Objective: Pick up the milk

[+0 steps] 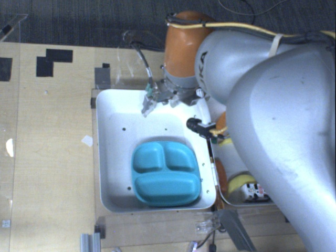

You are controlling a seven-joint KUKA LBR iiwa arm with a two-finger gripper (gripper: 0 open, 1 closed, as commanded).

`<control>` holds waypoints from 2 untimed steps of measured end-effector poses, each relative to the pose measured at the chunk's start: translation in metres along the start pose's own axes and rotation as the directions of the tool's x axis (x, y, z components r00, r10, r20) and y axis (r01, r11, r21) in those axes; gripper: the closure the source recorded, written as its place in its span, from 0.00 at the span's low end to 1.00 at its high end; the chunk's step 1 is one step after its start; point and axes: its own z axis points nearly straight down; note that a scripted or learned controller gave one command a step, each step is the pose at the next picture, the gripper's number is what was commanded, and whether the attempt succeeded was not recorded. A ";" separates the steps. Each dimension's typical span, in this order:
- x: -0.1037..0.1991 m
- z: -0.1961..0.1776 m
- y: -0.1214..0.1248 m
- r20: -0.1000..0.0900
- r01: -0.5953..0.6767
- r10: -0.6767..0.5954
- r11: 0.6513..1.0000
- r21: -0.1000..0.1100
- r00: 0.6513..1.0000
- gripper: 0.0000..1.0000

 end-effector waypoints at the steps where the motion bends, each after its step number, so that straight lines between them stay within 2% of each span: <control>1: 0.047 -0.009 0.017 0.001 0.096 -0.096 0.995 -0.004 0.995 0.00; 2: 0.073 -0.011 0.026 0.000 -0.108 0.108 0.994 -0.003 0.994 0.00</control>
